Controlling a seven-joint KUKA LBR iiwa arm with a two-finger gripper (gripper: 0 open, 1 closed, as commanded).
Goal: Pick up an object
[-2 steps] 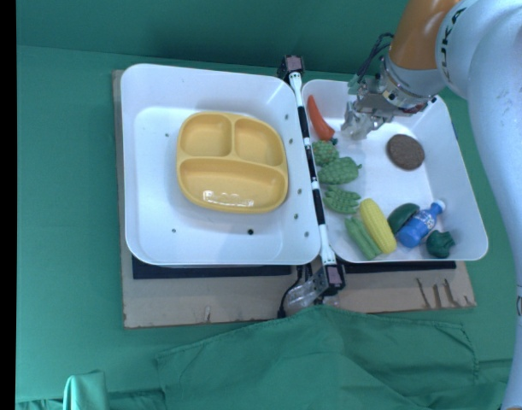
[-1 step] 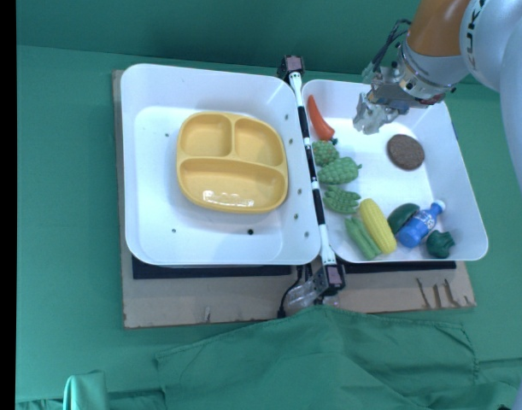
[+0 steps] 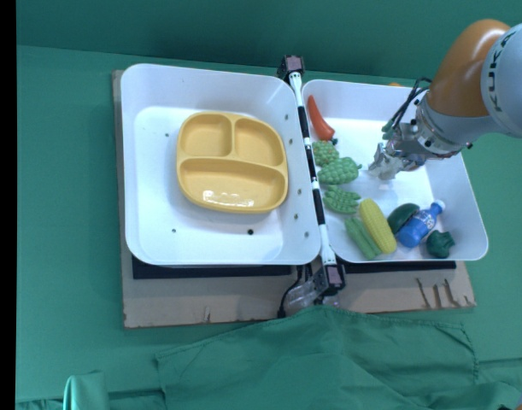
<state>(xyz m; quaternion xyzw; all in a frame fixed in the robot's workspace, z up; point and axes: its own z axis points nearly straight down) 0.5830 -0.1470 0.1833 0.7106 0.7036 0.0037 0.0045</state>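
Two bins sit side by side; my gripper point(image 3: 385, 166) hangs inside the right bin point(image 3: 471, 196), near its middle. I cannot tell how its grip stands. Nothing is visibly held. I'd take the corn cob point(image 3: 378, 225) as the target: it lies toward the bin's near edge, just below the gripper, its long axis running from the bin's middle toward that near edge. The blue bottle point(image 3: 419, 224) lies just beside it, toward the near right corner. The left bin point(image 3: 158, 220) holds a yellow divided plate point(image 3: 232, 161).
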